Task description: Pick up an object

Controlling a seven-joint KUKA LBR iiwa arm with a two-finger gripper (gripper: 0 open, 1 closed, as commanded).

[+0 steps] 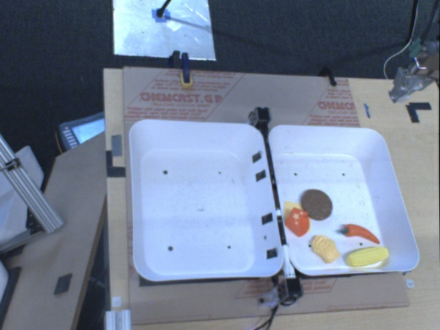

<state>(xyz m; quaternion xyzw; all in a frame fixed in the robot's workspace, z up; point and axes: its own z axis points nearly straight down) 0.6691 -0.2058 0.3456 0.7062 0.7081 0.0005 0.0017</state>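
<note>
Yellow toy corn cob [367,256] lay by the near wall of the view's right shallow white bin [323,160].
It looked light, stiff and slick, best pinched across its narrow middle; the gripper [410,81] hung well apart, whether clenched or released I could not tell.

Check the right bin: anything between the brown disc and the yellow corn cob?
Yes. In the camera view, the red chili pepper lies between the brown disc and the yellow corn cob, apart from the disc and just above the cob.
</note>
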